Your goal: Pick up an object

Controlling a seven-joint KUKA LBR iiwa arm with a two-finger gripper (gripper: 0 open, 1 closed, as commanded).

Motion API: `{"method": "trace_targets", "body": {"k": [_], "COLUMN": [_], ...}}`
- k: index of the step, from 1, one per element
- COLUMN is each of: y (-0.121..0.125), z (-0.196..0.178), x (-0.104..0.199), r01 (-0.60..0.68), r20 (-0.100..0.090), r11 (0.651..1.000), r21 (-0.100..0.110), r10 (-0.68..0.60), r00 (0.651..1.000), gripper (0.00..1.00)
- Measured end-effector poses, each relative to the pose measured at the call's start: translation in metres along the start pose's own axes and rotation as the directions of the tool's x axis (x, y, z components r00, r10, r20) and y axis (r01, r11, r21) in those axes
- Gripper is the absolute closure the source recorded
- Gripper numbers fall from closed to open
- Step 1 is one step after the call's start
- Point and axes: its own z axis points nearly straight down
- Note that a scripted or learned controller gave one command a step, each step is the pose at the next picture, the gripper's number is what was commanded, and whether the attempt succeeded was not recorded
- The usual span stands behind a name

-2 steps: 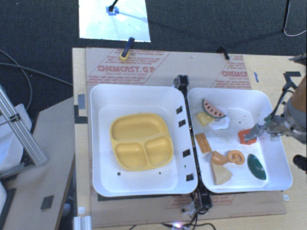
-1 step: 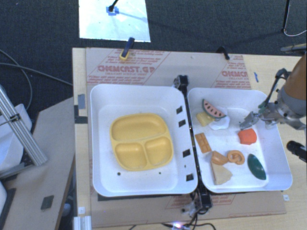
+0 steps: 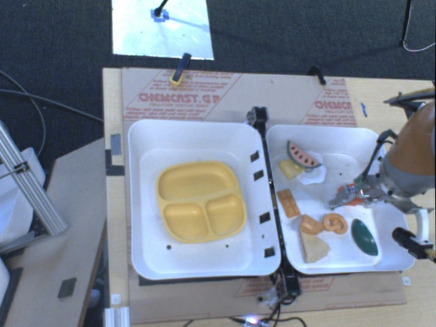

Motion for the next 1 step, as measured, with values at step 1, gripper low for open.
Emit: {"method": "trace_targets", "body": {"k": [1], "y": [-0.0307], "z": [-0.0734], "x": [0.1068], "r01": [0.012], "r20": [-0.002], "r11": [1.000], "r21": [-0.007], "r10": [-0.012], "r00": [1.000], "gripper": [0.00]}}
